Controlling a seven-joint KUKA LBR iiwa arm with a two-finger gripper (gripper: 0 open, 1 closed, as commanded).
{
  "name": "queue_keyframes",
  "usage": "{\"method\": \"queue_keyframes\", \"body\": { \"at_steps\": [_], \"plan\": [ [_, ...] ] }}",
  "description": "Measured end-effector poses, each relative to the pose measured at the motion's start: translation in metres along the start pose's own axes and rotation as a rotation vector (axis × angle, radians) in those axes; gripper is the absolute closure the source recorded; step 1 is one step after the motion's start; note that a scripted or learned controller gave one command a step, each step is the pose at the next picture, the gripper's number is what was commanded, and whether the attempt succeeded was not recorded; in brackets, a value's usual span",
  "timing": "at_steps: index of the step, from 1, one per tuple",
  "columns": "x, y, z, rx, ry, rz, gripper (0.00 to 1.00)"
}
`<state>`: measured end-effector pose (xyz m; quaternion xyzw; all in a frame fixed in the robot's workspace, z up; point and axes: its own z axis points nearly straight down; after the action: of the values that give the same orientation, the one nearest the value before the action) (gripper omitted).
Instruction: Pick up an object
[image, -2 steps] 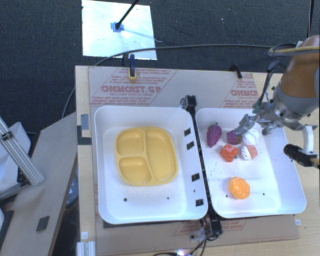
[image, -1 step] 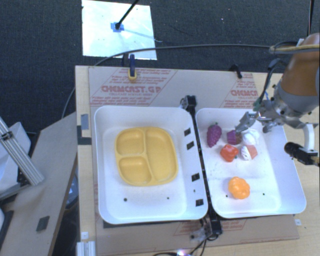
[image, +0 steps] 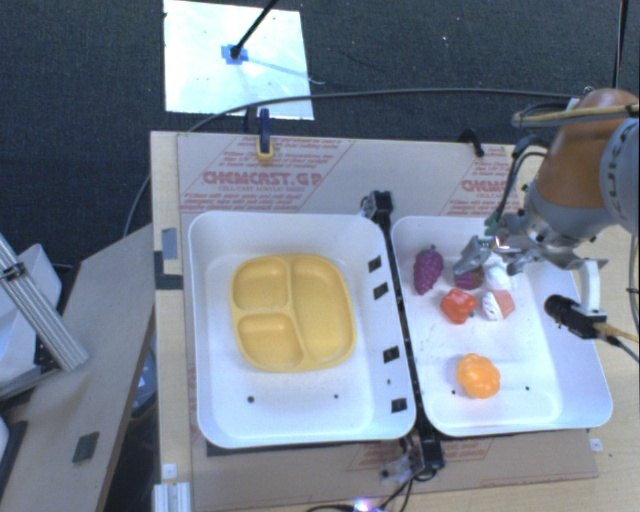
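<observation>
While two shallow white bins sit side by side on a bench, a grey robot arm with an orange band above its wrist reaches in from the right over the right bin. Its gripper hangs low over the upper middle of that bin, among a cluster of small toy foods. Whether anything sits between its tips cannot be told from this angle.

Just left of the gripper lies a purple bunch of grapes. Just below it sits a red-orange pepper-like piece, and beside that, to the right, a white and red piece, close under the gripper. Well apart from these, lower in the bin, rests an orange pepper.

Next door, the left bin holds a yellow divided plate with three compartments, lying flat near the middle. Both bins rest on a board printed with red lettering.
</observation>
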<state>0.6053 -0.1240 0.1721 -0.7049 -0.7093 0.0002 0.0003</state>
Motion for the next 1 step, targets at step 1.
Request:
{"method": "queue_keyframes", "body": {
  "at_steps": [1],
  "plan": [
    [0.0091,0.0056,0.0538,0.001,0.000,-0.001,0.00]
  ]
}}
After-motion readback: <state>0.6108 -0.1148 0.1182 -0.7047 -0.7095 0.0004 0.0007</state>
